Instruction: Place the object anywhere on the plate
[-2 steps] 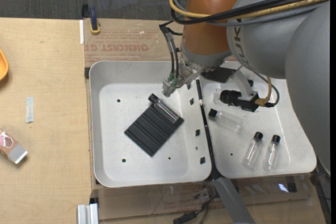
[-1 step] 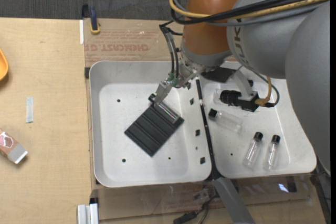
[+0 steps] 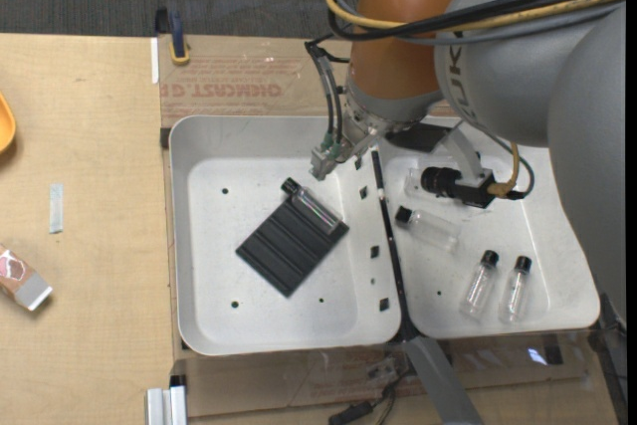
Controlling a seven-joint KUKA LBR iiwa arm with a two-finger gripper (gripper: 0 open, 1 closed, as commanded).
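Vials in right bin, black plate (ridged) left — pincer above it

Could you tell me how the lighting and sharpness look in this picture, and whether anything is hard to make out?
Camera view: even, soft light, with faint shadows in the left bin; the black ridged plate reads sharply against the white; the clear vials nearly vanish into the right bin, only their dark caps crisp; the arm's orange band looms large and slightly soft; the gripper is small and smeared.

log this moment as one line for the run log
tool: over left bin, above black ribbed plate | grasp: unclear | two vials: lying in right bin | placement: not done
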